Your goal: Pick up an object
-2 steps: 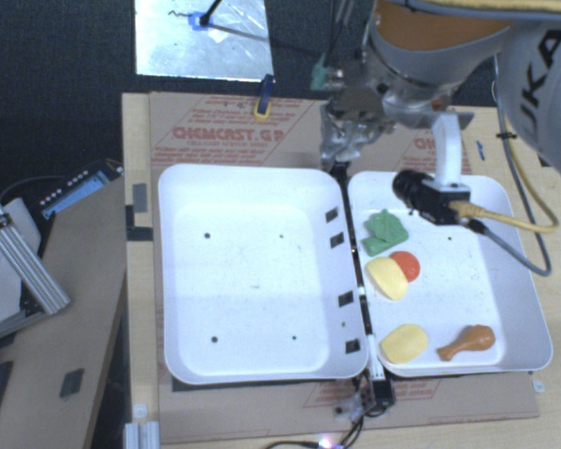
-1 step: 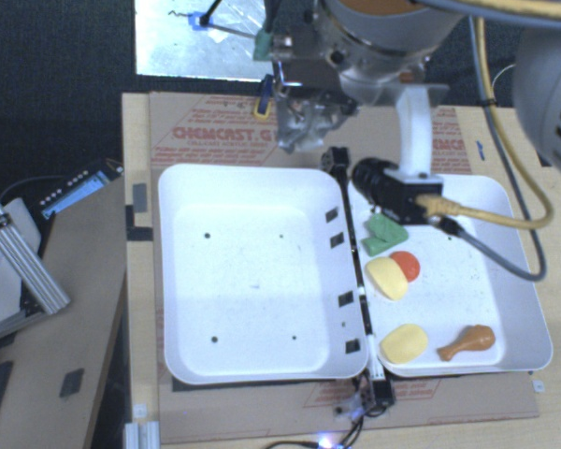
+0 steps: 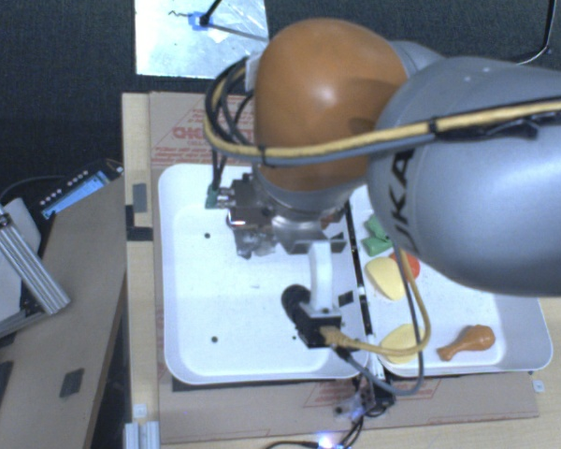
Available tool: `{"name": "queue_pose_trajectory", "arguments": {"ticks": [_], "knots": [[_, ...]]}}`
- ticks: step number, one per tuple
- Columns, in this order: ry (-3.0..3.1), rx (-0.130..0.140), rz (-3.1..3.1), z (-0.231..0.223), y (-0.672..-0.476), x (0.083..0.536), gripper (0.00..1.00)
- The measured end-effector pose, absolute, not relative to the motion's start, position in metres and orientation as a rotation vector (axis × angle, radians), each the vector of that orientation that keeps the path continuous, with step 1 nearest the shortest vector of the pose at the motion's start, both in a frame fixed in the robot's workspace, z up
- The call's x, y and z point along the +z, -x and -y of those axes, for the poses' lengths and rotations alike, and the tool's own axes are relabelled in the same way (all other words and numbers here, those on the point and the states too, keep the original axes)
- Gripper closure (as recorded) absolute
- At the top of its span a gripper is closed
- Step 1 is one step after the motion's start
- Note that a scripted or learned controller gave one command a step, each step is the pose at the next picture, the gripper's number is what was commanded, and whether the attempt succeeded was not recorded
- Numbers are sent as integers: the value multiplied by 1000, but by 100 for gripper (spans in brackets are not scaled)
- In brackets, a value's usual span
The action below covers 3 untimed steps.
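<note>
My gripper (image 3: 250,241) hangs over the upper middle of the left white bin (image 3: 210,293), under the large orange band of the arm. Nothing shows beneath it on the bin floor. In the right bin (image 3: 535,342), several small things lie close to the divider: a green piece (image 3: 375,238), a pale yellow rounded piece (image 3: 385,278) with a red-orange thing (image 3: 410,266) touching its right side, another yellow piece (image 3: 400,342) near the front, and an orange drumstick-shaped thing (image 3: 467,341) at the front right. The arm hides much of the right bin.
The bins rest on a cardboard sheet (image 3: 182,129) on the bench. A silver foil sheet (image 3: 198,21) lies beyond the bins at the back. Aluminium framing (image 3: 19,260) stands off to the left.
</note>
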<state>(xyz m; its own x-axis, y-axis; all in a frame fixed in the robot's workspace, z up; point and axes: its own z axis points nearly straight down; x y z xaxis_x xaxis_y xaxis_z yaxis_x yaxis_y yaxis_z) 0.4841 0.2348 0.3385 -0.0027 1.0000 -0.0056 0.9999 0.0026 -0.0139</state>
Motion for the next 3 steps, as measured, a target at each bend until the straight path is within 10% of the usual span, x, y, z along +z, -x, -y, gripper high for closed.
{"name": "queue_pose_trajectory", "arguments": {"ticks": [1, 2, 3], "knots": [[2223, 7, 2220, -233, -547, 267, 100], [2220, -31, 2232, -234, -535, 542, 100], [2216, 25, 2218, -234, -518, 311, 100]]}}
